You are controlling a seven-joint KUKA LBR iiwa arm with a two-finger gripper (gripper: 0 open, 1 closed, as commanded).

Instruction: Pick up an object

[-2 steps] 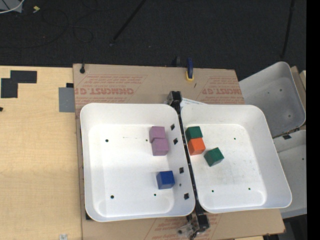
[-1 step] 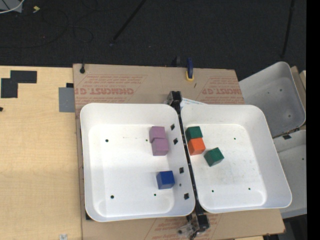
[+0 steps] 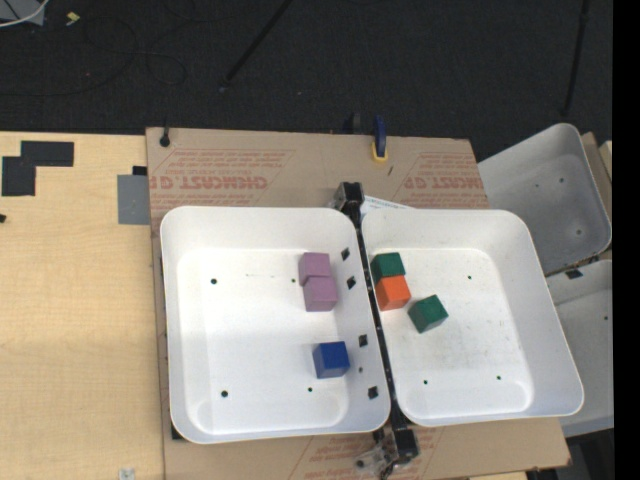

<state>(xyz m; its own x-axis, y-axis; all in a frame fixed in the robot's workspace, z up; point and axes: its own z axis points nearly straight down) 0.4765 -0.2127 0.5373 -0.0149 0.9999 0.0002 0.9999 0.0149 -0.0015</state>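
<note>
Blue cube [image 3: 330,359] sits alone in the left bin [image 3: 190,318], clear of the purple blocks [image 3: 318,282]: the easiest pick, taken from straight above. Gripper state: cannot tell.

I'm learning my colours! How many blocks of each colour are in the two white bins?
Purple blocks: 2
Blue block: 1
Green blocks: 2
Orange block: 1
Total: 6 blocks
</note>
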